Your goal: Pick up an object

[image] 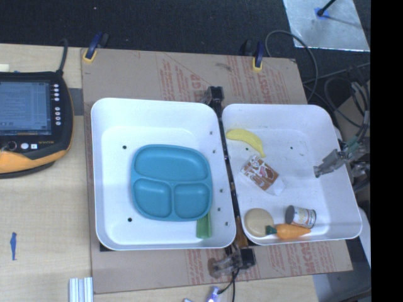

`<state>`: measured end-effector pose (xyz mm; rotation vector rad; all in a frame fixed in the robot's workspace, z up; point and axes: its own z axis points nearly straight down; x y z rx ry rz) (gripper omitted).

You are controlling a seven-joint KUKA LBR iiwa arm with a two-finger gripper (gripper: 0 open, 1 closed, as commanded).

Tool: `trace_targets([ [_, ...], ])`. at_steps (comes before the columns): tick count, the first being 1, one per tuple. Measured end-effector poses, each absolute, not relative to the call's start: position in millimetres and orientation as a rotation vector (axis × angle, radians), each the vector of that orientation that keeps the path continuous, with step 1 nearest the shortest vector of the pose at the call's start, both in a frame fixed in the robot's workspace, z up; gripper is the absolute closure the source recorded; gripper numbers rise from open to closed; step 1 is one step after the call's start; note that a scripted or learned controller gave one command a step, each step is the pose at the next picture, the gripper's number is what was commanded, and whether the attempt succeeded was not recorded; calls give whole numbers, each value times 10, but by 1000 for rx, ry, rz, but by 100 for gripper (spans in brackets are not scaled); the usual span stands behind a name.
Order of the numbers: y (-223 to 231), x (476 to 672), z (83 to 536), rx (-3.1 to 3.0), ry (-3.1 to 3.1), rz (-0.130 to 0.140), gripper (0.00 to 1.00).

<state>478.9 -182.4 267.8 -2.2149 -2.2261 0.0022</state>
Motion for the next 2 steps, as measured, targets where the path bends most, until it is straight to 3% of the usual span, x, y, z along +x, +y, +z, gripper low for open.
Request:
trace_targets([
  [1,-1256,5154,1678,-2212,-2227,6,0],
  [2,-1052,5533,912,-2211,-2226,7,0],
])
